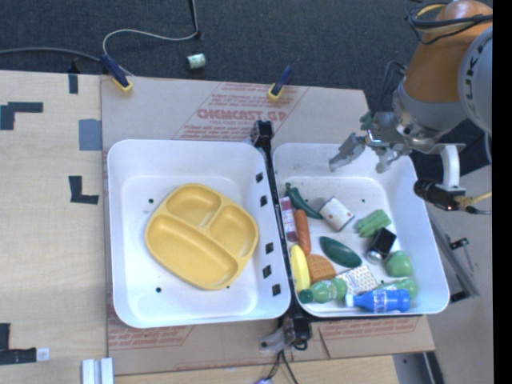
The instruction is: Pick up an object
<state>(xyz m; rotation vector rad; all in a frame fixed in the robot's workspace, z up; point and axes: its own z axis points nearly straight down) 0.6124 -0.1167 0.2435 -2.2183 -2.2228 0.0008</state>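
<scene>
While our grey two-finger gripper (364, 155) hangs open and empty, the small white cylinder with a red label (337, 213) lies just below and slightly left of it. We judge its long axis slants across the finger line.

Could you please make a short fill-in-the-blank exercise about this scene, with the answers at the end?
1. The yellow plate lies in the ____ bin.
2. The gripper hangs above the far end of the ____ bin, with its fingers spread and nothing between them.
3. The carrot is ____ in colour.
4. The blue bottle lies at the ____ edge of its bin.

Answers: left; right; orange; near
</scene>
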